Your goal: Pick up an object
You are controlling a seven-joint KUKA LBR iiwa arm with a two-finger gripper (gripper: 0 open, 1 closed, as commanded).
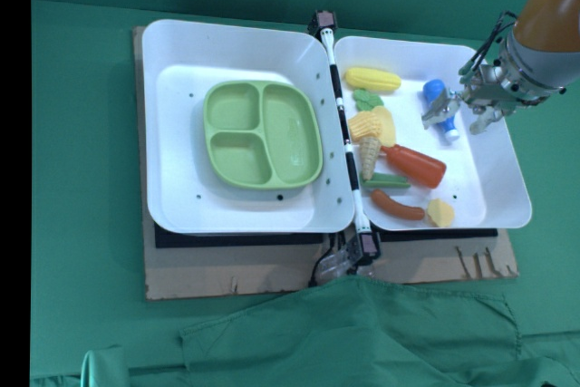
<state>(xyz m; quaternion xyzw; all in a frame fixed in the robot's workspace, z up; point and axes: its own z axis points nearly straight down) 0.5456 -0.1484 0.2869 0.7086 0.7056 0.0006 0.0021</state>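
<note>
The right bin (494,177) holds several toy foods. Among them are a yellow corn cob (372,79), a blue bottle (437,95) with a white tip, a red-orange piece (415,164), a brown sausage (397,206) and an ice-cream cone (370,154). My gripper (460,116) hangs over the upper right part of this bin, open, with its fingers spread. Its left finger (441,114) overlaps the blue bottle's right side, and the right finger stands over bare bin floor. Nothing is held between them.
The left bin (181,59) holds a green divided plate (263,133). A black and white divider rail (343,127) runs between the bins. Small green pieces (367,98) and a yellow chunk (441,213) also lie in the right bin. Green cloth (362,340) bunches up at the front.
</note>
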